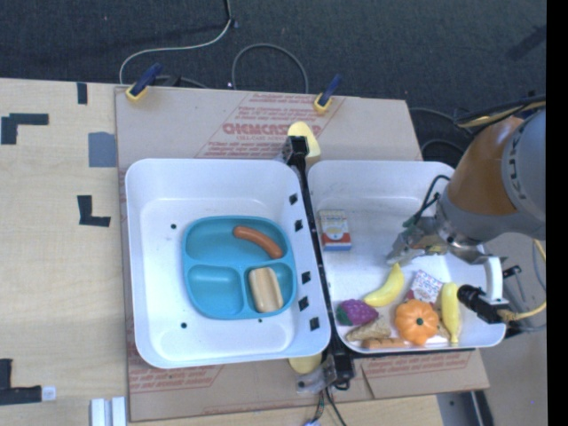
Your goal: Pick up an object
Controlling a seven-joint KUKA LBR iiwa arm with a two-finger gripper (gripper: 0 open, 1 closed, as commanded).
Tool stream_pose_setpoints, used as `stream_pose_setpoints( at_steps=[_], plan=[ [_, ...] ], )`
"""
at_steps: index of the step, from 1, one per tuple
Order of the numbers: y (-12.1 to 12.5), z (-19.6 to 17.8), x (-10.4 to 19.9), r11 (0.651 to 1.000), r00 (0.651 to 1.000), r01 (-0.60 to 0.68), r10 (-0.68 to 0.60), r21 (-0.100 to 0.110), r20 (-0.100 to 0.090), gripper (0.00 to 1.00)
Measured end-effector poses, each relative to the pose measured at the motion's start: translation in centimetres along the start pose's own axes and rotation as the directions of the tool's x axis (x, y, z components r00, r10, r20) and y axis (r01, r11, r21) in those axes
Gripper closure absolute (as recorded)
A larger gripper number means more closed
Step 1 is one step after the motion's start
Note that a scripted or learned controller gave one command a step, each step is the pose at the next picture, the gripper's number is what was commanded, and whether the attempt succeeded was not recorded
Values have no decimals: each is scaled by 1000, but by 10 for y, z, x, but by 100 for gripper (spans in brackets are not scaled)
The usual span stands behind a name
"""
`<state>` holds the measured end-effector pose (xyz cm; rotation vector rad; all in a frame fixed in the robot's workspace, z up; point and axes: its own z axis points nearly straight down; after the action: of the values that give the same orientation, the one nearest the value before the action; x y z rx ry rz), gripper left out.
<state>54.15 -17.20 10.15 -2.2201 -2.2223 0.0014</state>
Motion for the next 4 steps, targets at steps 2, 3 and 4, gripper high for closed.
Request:
stream_pose_setpoints(
  at_steps=[2,3,4],
  plan=[
    [8,-83,87,1000,1000,0,0,0,0,0],
    [7,9,51,1000,1000,-3,3,7,0,0],
    [9,-5,54,1000,1000,0,0,3,-2,100]
  ],
)
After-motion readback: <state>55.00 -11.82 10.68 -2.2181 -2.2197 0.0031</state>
